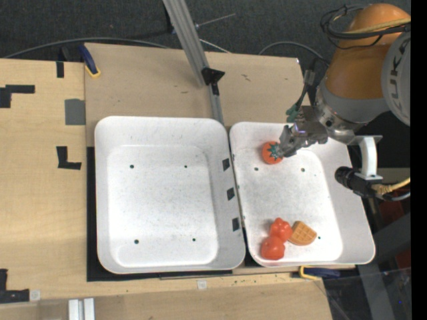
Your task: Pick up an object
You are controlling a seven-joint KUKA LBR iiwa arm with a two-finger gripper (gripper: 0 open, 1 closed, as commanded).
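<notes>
We see the gripper [288, 145] low in the right bin [347, 199], touching a small orange-red toy [270, 153] near the bin's far end; whether it grips the toy, we cannot tell. We would lift straight and slowly (the toy looks round and may slip). The left bin [160, 192] sits alongside on the wooden bench [133, 79]; two red pieces [275, 239] and a waffle-like piece [303, 233] lie well apart.
</notes>
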